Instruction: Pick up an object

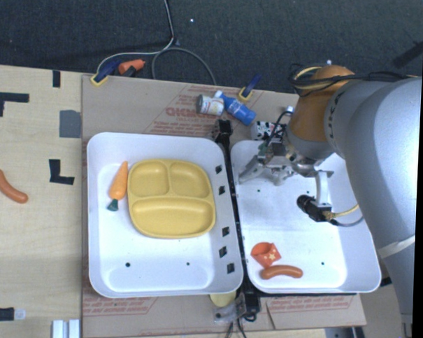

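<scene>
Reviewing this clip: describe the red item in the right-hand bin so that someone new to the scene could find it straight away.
Start at the right white bin, the one under the grey arm. Look to its near left corner, by the divider between the bins. The red object is small and chunky, lying just above a long orange-brown sausage; colour and squat shape set it apart.

Sausage (10, 186) on bench left, small bottles (227, 106) behind bins, orange-handled clamp (119, 69)
</scene>
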You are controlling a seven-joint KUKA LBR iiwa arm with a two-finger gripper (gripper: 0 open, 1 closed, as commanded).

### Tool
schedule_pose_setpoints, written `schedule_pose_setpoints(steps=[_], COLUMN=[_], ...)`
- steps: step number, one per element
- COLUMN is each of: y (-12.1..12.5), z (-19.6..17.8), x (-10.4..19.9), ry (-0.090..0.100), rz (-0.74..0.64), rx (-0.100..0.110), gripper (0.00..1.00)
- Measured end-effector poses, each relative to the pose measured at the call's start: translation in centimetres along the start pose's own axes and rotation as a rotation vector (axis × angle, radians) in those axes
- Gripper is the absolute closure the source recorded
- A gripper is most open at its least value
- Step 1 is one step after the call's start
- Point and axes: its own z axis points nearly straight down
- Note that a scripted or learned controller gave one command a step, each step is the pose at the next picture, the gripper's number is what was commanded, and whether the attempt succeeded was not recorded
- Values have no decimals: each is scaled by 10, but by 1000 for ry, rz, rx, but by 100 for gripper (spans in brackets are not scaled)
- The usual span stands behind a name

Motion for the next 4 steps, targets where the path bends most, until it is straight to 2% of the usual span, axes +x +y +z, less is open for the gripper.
schedule_pose_setpoints(steps=[1,2,3,4], y=[22,-12,20,-26], z=[1,-1,1,-1], x=[-6,-1,2,2], ry=[4,2,0,2], rz=[-2,1,-2,0], rx=[2,1,10,0], gripper=[0,0,0,0])
